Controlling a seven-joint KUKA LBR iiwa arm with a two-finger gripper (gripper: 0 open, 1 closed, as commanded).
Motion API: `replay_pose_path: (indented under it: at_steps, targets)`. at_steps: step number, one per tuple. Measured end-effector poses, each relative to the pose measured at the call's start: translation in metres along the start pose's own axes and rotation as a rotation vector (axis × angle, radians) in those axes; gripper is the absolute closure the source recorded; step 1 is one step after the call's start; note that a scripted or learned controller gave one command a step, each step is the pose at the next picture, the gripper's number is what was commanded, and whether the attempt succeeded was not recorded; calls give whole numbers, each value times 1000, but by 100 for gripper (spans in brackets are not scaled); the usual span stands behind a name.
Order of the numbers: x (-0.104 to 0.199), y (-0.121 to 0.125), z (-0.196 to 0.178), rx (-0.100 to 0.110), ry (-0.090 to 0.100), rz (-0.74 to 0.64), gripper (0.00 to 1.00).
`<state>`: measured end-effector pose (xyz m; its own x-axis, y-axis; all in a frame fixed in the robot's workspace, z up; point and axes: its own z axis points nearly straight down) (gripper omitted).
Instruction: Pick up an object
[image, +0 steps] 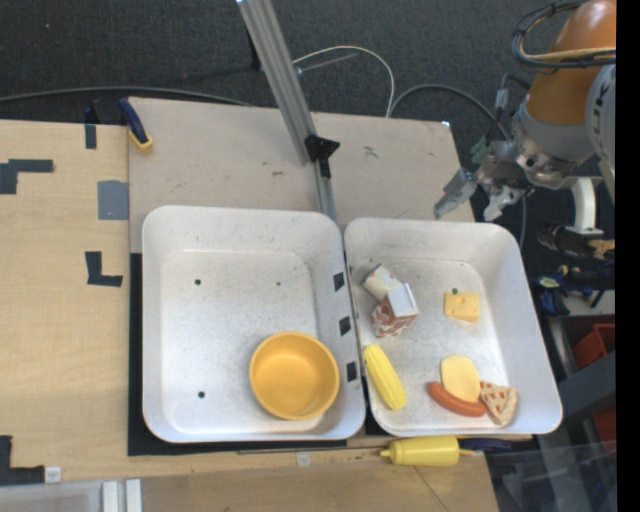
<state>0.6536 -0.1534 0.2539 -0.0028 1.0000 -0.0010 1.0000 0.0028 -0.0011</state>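
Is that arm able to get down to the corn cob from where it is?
Probably yes. The gripper hangs above the right bin's far edge, and the corn lies in the open near the front, with nothing over it or between them.

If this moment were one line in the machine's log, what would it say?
phase: approach | gripper: open, holding nothing, above right bin's far edge | right bin: corn, cheese, carton | left bin: yellow bowl

Hand (472, 196) seemingly above right bin (530, 300)

I am viewing the bench (230, 165) bearing two white bins (240, 235) side by side; a yellow bottle (425, 452) is lying at its front edge.
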Motion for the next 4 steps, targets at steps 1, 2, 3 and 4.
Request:
replay_pose_path:
  at_steps: [1, 2, 3, 4]
  targets:
    - [0, 0, 0, 0, 0, 0, 0]
    - [-2, -2, 65, 7, 1, 1, 0]
    - [8, 2, 120, 6, 1, 0, 0]
    - [9, 2, 165, -2, -1, 0, 0]
